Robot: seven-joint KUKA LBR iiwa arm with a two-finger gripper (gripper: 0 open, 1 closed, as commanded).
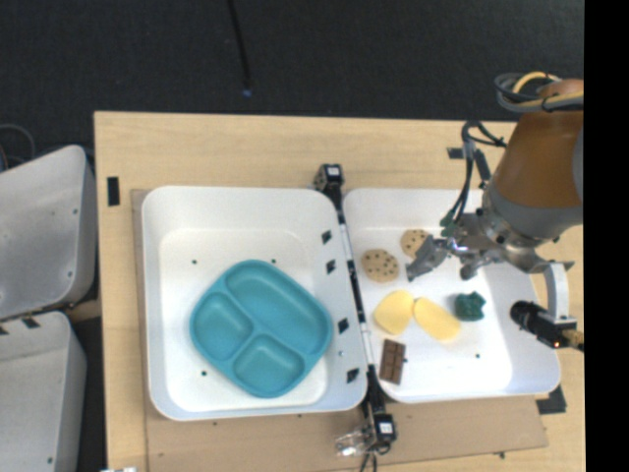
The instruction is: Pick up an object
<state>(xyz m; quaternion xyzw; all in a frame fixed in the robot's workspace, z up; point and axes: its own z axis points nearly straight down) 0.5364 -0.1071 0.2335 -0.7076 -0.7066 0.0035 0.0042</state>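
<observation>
Nearest the lens, a brown bar (393, 361) lies flat at 7 o'clock in the right bin (491, 382), close to the wall it shares with the left bin (177, 224). Just beyond the bar, two yellow items rest side by side near the bin's centre: a pale yellow piece (394, 312) and, at its 3 o'clock, a second yellow piece (436, 320); whether they touch is unclear. A green lump (471, 307) sits further along at 3 o'clock, apart from both.

A grey arm (536, 175) with an orange band reaches in from 3 o'clock, and its end effector (426, 264) hangs over the bin's far half, at about 12 o'clock from the yellow pair. A speckled cookie (379, 264) lies at the end effector's 9 o'clock, just beside it. A second cookie (414, 241) lies at its 11 o'clock, crowded by the grey hardware. Whether the end effector is released or clenched cannot be told from this angle. Each of these objects lies on the bin floor, and the wrist body hides the floor at the bin's 2 o'clock.

In the left bin, a teal divided plate (260, 327) with three compartments lies flat towards 5 o'clock. Both bins rest on a pale wooden table (246, 150), with a small black fixture (329, 176) at the 12 o'clock end of the seam between them.
</observation>
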